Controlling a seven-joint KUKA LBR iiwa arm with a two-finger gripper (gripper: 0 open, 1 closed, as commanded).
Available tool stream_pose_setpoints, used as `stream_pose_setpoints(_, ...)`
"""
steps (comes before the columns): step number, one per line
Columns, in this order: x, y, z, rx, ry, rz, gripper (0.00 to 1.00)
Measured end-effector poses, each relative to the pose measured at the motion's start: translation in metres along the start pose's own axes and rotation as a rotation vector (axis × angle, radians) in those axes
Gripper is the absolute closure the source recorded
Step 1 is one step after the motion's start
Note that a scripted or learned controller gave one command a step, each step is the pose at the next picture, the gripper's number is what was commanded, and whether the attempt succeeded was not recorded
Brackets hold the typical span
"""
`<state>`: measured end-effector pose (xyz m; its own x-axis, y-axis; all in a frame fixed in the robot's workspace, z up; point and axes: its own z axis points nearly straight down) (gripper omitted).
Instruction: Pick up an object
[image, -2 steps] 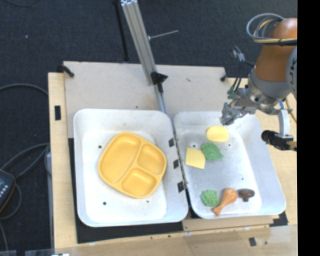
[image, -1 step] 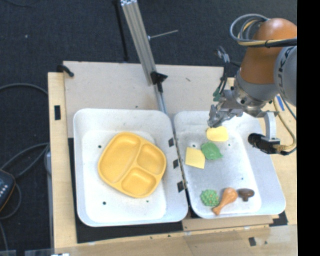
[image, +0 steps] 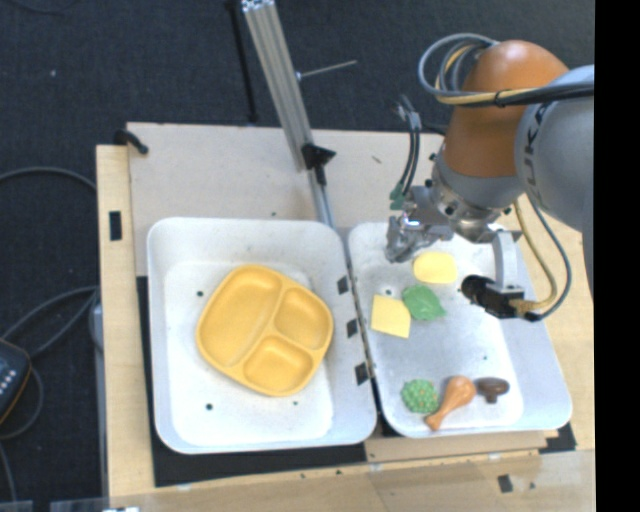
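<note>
The arm's upper part runs off the right edge, and its bulky orange band and grey wrist cover much of the hand (image: 403, 238), so whether the fingers are spread or closed cannot be told, nor whether anything sits between them. The hand hangs over the far left corner of the right bin (image: 530, 345). Just beside it, toward the near right, lies a pale yellow rounded piece (image: 436, 267), partly tucked under the wrist hardware. Nearer the camera rest a green leafy piece (image: 424, 303) and a yellow wedge (image: 391, 316), the two touching or nearly so. Well apart from the hand, by the bin's near rim, lie a green broccoli-like lump (image: 419, 395), a tan drumstick (image: 451, 398) and a small dark brown thing (image: 491, 387) too small to identify. The left bin (image: 175, 400) holds a yellow divided plate (image: 264, 329) on the worktop (image: 200, 170).
</note>
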<state>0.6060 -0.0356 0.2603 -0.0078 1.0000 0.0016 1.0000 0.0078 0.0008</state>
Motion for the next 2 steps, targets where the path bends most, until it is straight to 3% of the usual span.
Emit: stream_pose_setpoints(2, 0.102, -0.050, -0.008, 0.001, 0.000, -0.001, 1.00)
